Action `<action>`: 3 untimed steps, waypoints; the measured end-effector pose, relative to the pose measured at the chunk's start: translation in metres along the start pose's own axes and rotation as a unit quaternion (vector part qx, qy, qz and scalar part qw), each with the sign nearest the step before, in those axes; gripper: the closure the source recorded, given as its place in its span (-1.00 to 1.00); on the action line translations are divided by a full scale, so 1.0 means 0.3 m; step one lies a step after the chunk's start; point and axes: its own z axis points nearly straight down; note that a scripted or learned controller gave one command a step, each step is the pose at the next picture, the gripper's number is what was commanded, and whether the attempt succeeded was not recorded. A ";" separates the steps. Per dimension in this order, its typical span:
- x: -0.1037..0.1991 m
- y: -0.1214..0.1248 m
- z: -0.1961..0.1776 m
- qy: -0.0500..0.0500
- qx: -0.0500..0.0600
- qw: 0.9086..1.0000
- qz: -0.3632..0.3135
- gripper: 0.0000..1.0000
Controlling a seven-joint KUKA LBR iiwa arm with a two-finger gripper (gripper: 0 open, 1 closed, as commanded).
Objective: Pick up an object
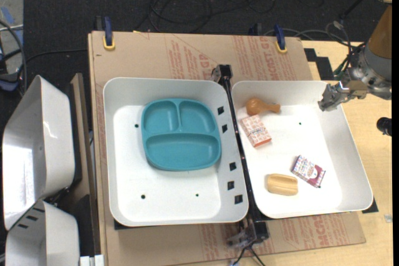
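Arm comes in from the right, claw [330, 98] sitting over the upper right rim of the right bin [349, 152], nothing between its tips as far as I can see; can't tell whether the claw is apart or together at this angle, too small and dark. Right bin holds four items, all lying flat on the bin floor and apart from the claw: a brown drumstick-shaped toy [261, 106] near the top left corner, a red-and-white carton [255, 131] just below it, a purple-and-white packet [308, 171] lower right, and a tan bread-like piece [282, 184] just left of the packet near the bottom. Left bin [121, 152] carries a teal divided plate [181, 134], roughly centred, upright, three compartments. Both bins sit side by side on a cardboard sheet [187, 56] on the tabletop, touching along their shared edge.
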 end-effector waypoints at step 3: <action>0.508 -0.145 0.015 0.001 0.003 1.000 -0.002 1.00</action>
